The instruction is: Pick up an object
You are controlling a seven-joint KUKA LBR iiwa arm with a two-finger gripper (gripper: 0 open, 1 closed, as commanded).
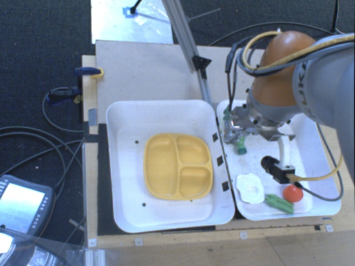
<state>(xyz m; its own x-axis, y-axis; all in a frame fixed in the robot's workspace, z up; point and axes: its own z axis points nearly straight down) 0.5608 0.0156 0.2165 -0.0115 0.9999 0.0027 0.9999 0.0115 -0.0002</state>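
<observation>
At the near end of the right bin [320,148], 3 small things are seen close together: a green stick-like piece [279,203], a red ball-shaped piece [293,193] just beside it, and a flat white piece [250,188] to their left. They are judged to be light, stiff toy foods. The red one is likely to roll, and the white one is probably too flat to be taken except at its edge.

In the left bin [125,165], a yellow tray [178,165] with 3 compartments is laid flat. It is thought wide and smooth, so only its rim could be pinched.

Farther back in the right bin, near the wall shared by the 2 bins, a small green object [241,147] is found directly below the gripper [236,131]. This is taken to be the intended thing. It is judged light and rigid, best taken across its narrow middle. Whether the gripper is wide, narrow or closed on it cannot be told.
</observation>
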